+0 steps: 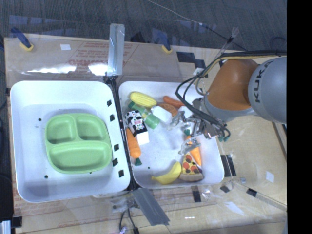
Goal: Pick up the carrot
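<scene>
Lying along the left wall of the right bin [214,155], the carrot [133,144] sits well apart from the hand [187,130], which hovers toward the bin's right side above the pizza slice [191,165]. Main risk, as I judge it: the hand is closer to the wrong things. An orange wedge [196,155] sits just below it, same colour as the carrot, so a drop from here would likely land on that or the pizza slice. Second risk: the carrot is tight against the bin wall, with the cow-print box [136,122] touching or overlapping its upper end, so one finger may hit the wall or the box and push the carrot away.

Carrot look: short, orange, tapered, with a dark green stub at the lower end near the bin's front. Plastic toy by the sheen, likely slippery.

Hand state: can't tell how far apart it stands, cables and metal parts clutter it; nothing visibly held.

Around: corn [142,99] at the top, sausage [171,101] beside it, banana [168,175] at the front. Left bin [19,101] holds a green tray [76,143]. Both bins sit on the desk [253,145].
</scene>
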Tool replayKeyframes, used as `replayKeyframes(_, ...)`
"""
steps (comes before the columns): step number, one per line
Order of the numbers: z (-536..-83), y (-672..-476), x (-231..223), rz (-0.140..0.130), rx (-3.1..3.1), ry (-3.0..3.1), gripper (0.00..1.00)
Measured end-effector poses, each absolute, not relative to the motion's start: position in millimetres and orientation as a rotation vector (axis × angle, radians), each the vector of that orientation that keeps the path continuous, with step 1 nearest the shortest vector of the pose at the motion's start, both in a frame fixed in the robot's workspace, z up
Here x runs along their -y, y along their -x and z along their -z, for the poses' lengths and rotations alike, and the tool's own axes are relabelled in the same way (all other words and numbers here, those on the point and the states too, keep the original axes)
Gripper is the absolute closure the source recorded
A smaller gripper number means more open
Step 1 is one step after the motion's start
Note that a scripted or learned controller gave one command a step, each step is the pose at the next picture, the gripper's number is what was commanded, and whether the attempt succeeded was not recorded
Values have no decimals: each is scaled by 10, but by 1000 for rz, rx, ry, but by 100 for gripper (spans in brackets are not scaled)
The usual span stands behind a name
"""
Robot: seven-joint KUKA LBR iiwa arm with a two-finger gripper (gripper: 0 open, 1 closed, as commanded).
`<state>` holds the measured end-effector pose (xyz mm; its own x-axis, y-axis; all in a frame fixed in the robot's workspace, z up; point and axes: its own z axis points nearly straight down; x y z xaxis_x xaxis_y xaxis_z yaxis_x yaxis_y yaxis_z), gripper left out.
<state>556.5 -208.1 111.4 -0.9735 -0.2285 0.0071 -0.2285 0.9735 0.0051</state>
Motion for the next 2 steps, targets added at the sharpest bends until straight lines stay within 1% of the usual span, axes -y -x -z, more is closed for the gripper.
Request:
replayKeyframes(1, -921, -5099, 2090, 0, 3114, -429, 0)
replayKeyframes(2, -1032, -5130, 2061, -3, 3115, -446, 100)
